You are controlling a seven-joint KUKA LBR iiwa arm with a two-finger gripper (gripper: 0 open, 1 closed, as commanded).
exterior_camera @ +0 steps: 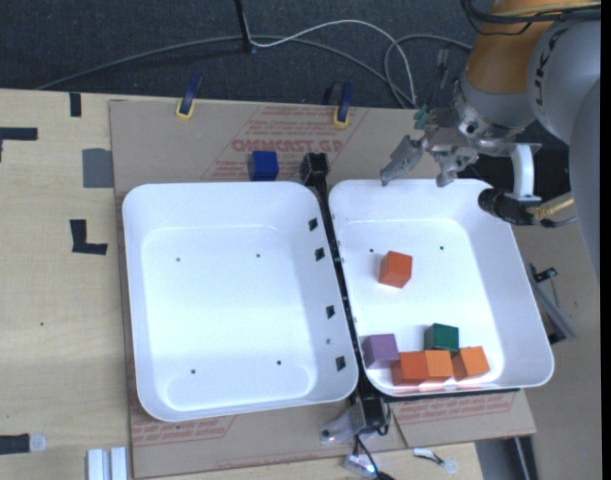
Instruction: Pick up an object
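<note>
— Cardboard covers the bench [45, 268], and two white bins sit on it side by side. What is in them?

— The left bin [135, 298] has bare floor. The right bin [525, 298] carries the blocks. One orange block [395, 268] lies alone near the middle of its floor. Along the near edge a cluster packs together: a purple block [381, 348], a green block [443, 335], and a row of orange blocks [440, 365] touching one another.

— And outside the bins?

— A blue block [264, 164] rests on the cardboard just beyond the left bin's far edge.

— Where is the arm [525, 58]?

— It reaches in over the right bin's far edge. The gripper [419, 164] hangs there with its two fingers spread apart, nothing between them.

— Which block would you go for?

— The lone orange one, I think. It stands well apart from the walls and from the cluster, so both fingers can come down on opposite flat faces. The move calls for centring over it, turning the wrist square to its sides, lowering close to the floor, then closing. The packed blocks look riskier; a finger would likely land on a neighbour.
</note>
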